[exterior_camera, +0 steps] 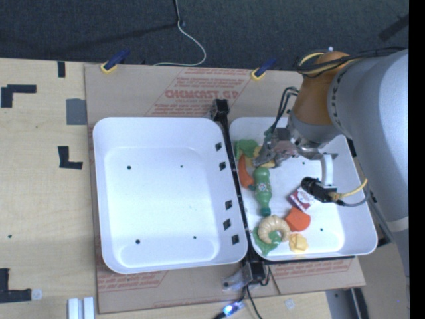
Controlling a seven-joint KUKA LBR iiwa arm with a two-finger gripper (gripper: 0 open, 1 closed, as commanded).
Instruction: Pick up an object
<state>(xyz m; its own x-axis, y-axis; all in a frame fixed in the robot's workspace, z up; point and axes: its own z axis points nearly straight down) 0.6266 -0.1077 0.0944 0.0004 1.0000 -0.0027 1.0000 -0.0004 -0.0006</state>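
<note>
Pincer [269, 157] sits low in the right bin [335, 248], at its upper-left part, dark metal under the grey arm [375, 121] with its orange band [315, 98]; finger state cannot be told from this angle. Directly beneath and beside it lies a green bottle-shaped toy [263, 188], smooth plastic, long axis running up-down, next to an orange carrot-like piece [245, 173] along the bin's left wall. A leafy green piece [246, 147] lies just above those. Lower down: a tan, ridged ring-shaped item [273, 228] resting on something green, an orange rounded block [298, 220], a small yellow lump [298, 243], and a red-and-white packet [300, 199] near a black cable fitting [313, 188]. Objects crowd the left half of the right bin; its lower-right corner shows bare white floor. Left bin [159, 191], glossy white with rounded corners, adjoins it along a black-clipped shared edge. Both rest on brown cardboard [192, 95] over the pale wood counter [40, 198].
</note>
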